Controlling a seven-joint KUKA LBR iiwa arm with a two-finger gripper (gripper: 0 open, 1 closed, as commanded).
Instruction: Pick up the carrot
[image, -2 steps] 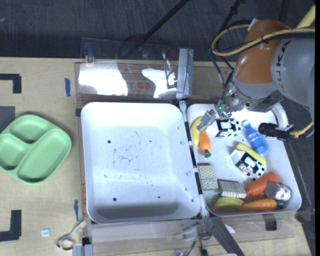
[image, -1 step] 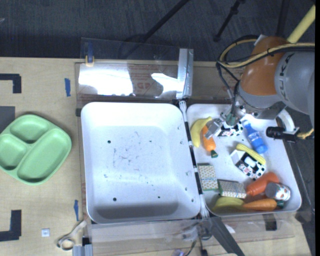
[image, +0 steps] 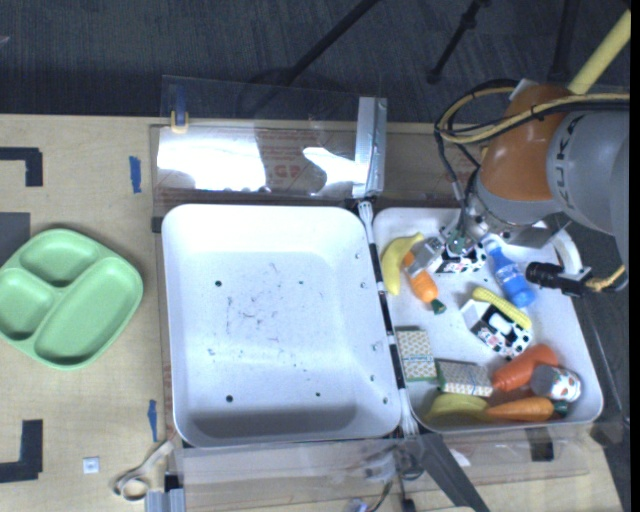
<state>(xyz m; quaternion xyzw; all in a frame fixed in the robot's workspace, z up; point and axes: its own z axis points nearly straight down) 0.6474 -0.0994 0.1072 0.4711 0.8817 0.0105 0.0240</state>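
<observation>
Near the right bin's (image: 588, 345) far edge, hand (image: 456, 243) hovers (grip state unclear); carrot (image: 518, 408) lies along the near edge.

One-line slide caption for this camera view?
Gripper hovers over cluttered right bin; carrot lies untouched near its front edge.

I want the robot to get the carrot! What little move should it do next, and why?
Probably it should slide toward the near edge of the right bin. The tool sits at the bin's far end, by the banana and the small orange bottle, while the carrot lies along the near wall, beside the orange toy. It isn't above the carrot yet.
</observation>
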